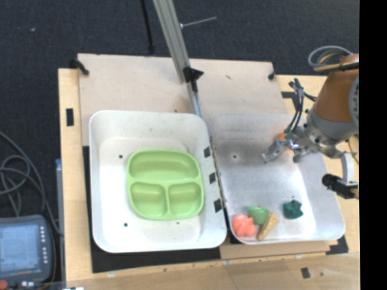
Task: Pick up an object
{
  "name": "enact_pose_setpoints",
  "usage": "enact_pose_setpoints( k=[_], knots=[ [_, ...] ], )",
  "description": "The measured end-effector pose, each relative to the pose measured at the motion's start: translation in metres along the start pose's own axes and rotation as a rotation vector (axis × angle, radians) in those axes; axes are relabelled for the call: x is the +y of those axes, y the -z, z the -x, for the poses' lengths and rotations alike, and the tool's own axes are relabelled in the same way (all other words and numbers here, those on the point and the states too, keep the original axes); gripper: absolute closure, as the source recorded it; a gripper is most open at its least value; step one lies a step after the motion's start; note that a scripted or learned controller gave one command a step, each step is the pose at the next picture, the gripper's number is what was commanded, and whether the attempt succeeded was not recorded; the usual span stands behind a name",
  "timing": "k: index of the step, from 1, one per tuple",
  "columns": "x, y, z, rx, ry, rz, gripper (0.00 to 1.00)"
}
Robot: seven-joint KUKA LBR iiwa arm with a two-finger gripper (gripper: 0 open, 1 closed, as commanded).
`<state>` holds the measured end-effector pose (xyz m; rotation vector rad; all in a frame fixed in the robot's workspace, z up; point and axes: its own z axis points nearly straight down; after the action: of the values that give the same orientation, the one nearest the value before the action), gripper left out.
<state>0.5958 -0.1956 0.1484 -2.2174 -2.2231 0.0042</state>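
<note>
Bench point(151, 77): two white bins
Gripper point(283, 148): over right bin point(314, 180) — finger state unclear
Toys: pink point(243, 225), green point(258, 213), cone point(268, 226), dark green point(293, 209) — below gripper, apart
Plate point(164, 183): far left

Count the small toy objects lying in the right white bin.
4, clustered along the near edge: a pink toy, a light green toy, a tan cone, and a dark green toy set apart.

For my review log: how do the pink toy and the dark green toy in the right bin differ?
The pink toy is salmon-coloured and looks larger; the dark green toy is deep teal and smaller. The pink toy sits at the bin's near edge beside a light green piece and a tan cone; the dark green toy lies alone. Both rest in the right bin.
</note>
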Motion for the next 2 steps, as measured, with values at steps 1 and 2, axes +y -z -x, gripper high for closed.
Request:
enact_pose_setpoints(
  k=[1,2],
  knots=[
    [-0.001,-0.050,0.001,0.000,-0.002,0.000,0.00],
    [0.001,-0.035,0.003,-0.002,-0.006,0.008,1.00]
  ],
)
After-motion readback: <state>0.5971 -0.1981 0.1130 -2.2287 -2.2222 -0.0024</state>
